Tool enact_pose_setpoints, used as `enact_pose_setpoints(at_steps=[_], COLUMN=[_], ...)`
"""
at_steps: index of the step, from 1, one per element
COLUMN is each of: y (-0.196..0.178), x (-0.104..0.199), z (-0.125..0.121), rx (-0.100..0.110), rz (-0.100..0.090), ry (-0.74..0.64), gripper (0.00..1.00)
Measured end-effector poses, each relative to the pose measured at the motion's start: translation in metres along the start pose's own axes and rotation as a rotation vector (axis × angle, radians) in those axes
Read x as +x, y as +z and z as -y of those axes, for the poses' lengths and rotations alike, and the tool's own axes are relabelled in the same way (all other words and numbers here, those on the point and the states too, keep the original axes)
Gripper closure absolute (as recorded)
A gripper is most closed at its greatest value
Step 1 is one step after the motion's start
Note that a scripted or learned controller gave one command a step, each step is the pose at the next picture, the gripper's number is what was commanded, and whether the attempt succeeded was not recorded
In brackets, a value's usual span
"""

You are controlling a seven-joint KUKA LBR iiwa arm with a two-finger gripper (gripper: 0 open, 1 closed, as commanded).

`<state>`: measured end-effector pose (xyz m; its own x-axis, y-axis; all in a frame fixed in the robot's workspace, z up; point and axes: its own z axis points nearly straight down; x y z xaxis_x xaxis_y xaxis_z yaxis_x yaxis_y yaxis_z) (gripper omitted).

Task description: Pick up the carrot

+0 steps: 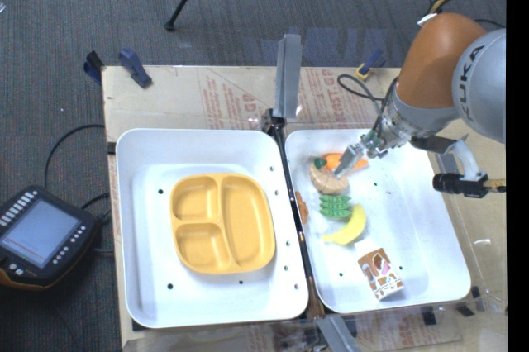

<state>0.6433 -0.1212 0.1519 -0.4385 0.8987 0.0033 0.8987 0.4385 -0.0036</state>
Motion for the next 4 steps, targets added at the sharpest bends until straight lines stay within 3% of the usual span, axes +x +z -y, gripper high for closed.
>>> enact_pose_setpoints(at_steps=[1, 2, 3, 4], y=[0.054, 0.043, 0.044, 0.065], x=[0.003, 0.002, 0.002, 0.015], z=[-0.008, -0.009, -0.009, -0.008], rx=[-0.014, -0.022, -0.020, -0.001], rz=[0.008, 0.011, 0.010, 0.001], ry=[0.068, 0.072, 0.073, 0.344], gripper=[0.00, 1.00, 0.00, 0.00])
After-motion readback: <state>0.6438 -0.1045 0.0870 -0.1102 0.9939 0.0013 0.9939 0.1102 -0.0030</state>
